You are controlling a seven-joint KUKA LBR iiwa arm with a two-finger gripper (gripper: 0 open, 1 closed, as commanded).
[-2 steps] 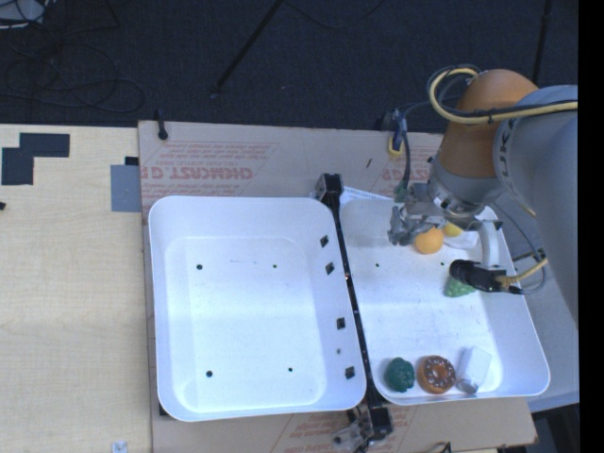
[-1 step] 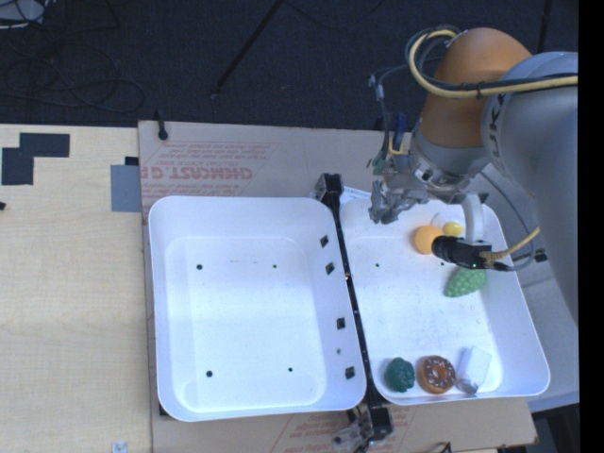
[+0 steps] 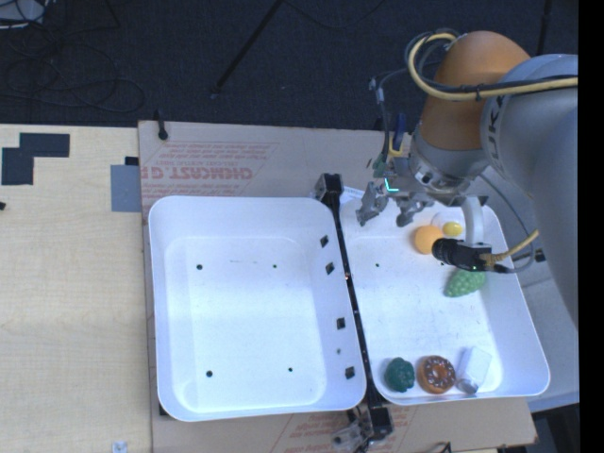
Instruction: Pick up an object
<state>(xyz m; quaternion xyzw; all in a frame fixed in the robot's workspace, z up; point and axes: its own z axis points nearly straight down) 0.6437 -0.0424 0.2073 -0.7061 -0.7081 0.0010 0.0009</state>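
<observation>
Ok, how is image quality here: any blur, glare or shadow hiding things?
Camera view: soft overall, so the small items near the gripper lack sharp edges; the right bin is bright white with mild washout; floor behind is very dark; faint shadow under the doughnut.

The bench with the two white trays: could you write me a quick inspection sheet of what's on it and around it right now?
Surface: two shallow white bins side by side, left bin and right bin, on cardboard over a pale bench.
Job's things: in the right bin, an orange ball, a small yellow piece, a light green lump, a dark green object, a brown ring doughnut and a white piece.
Clutter: nothing seen.
Gripper: gripper over the right bin's far edge, open, holding nothing.
Cables: yellow hose looped at the wrist.
Surroundings: dark floor with loose cables behind.
</observation>
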